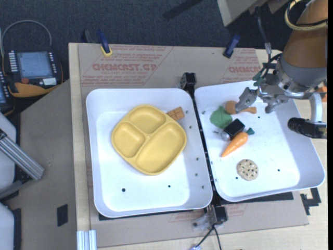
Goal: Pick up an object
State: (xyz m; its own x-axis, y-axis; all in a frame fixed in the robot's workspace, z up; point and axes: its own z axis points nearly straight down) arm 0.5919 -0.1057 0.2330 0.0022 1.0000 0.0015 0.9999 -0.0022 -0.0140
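1. The claw hung over the far part of the right bin, its two fingers spread apart with nothing between them.
2. The most likely failure was a closing on air: the claw stood beside the cluster of toys rather than squarely over any one of them, so a straight drop could have landed in the gap between pieces.
3. A second risk came from crowding. The green leafy toy, a small orange piece behind it, a black block and the carrot lay close together, some touching, so a finger could have struck one and shoved its neighbour out of reach.
4. The carrot tapered and lay at a slant; a pinch near its thin end would probably have squeezed it out sideways.
5. The cookie lay flat and apart from the rest, nearer the bin's front; its low profile would have given the fingers little to catch.
6. The right bin therefore held every candidate for picking, all resting on its floor.
7. The left bin held a yellow divided plate with three compartments, and a small brown block just beside its far edge.
8. Both bins sat side by side on the table, over a cardboard sheet.
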